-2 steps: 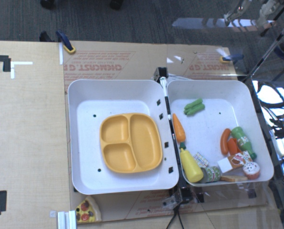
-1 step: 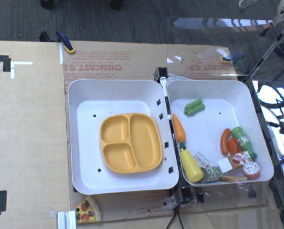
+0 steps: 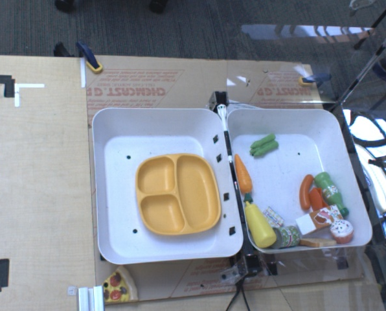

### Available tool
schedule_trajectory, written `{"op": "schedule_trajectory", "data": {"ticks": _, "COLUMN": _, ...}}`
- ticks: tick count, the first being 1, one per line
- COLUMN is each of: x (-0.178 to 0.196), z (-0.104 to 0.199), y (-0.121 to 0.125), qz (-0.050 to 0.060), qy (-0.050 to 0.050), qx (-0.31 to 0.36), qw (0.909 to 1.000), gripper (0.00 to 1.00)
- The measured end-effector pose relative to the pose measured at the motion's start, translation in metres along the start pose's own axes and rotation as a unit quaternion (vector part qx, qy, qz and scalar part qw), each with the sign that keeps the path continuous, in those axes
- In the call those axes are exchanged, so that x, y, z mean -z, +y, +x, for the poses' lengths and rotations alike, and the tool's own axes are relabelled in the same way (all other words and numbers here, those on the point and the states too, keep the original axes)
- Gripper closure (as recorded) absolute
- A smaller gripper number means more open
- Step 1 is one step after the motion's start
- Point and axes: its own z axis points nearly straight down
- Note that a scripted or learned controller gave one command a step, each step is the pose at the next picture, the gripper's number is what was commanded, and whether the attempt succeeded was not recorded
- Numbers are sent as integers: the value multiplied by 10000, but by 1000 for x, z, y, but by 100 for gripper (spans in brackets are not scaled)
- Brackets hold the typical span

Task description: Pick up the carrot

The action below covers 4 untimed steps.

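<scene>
Against the right bin's [image 3: 287, 173] wall, the carrot [image 3: 243, 175] could be missed and the yellow bottle [image 3: 259, 225] just beside it seized instead.

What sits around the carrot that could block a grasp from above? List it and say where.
Nothing lies on top of the carrot. It rests against the right bin's left wall, which crowds its left side. The yellow bottle sits just below its lower tip, very close or touching. The green beans lie apart, up and to the right.
</scene>
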Motion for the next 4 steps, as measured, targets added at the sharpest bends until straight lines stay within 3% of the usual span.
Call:
{"op": "schedule_trajectory", "data": {"ticks": 1, "x": 0, "z": -8, "y": 5, "qz": 10, "qy": 0, "qx": -1617, "qw": 9868, "gripper": 0}}
{"op": "schedule_trajectory", "data": {"ticks": 2, "x": 0, "z": -18, "y": 0, "qz": 18, "qy": 2, "qx": -4012, "qw": 9160, "gripper": 0}}
{"op": "schedule_trajectory", "data": {"ticks": 3, "x": 0, "z": -13, "y": 1, "qz": 9, "qy": 6, "qx": -4038, "qw": 9149, "gripper": 0}}
{"op": "schedule_trajectory", "data": {"ticks": 4, "x": 8, "z": -14, "y": 3, "qz": 12, "qy": -1, "qx": -4055, "qw": 9141, "gripper": 100}}
